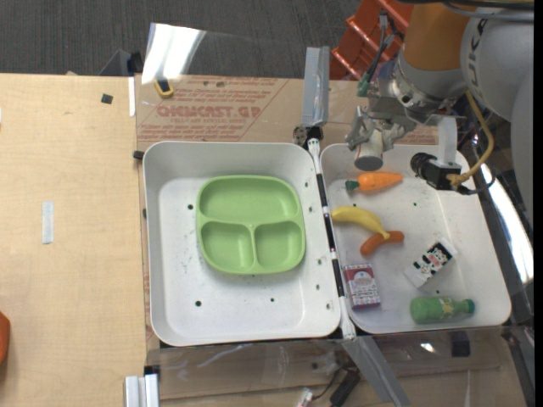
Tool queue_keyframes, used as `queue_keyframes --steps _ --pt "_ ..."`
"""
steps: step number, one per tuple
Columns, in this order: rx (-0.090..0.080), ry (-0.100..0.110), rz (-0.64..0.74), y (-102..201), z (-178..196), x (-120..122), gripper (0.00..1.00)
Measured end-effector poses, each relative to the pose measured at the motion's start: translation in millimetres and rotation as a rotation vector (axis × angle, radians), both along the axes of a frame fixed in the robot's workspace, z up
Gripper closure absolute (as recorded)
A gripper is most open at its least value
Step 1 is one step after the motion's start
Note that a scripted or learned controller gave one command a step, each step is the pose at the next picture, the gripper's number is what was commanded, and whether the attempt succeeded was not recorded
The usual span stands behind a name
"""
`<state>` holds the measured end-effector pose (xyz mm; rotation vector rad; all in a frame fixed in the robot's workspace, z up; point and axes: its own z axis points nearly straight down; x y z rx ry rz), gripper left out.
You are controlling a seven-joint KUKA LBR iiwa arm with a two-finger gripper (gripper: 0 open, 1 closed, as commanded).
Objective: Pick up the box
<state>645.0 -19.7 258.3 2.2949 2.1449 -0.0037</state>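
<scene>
- You'll find the gripper (370,149) at the upper right of the frame, over the far edge of the right bin (490,253); you cannot tell its state from here.
- The box (361,286), pink and red, lies at the right bin's lower left, against the wall.
- Nearby you have a carrot (378,181), banana (360,219), a small carton (430,262) and a green bottle (440,309).
- The left bin (161,253) holds a green plate (251,224).
</scene>
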Motion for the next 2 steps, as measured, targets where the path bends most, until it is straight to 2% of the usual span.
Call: queue_keyframes --steps 1,2 --pt "0.000 0.004 -0.028 32 -46 -29 1.00" --pt "0.000 0.001 -0.052 17 -31 -38 1.00"
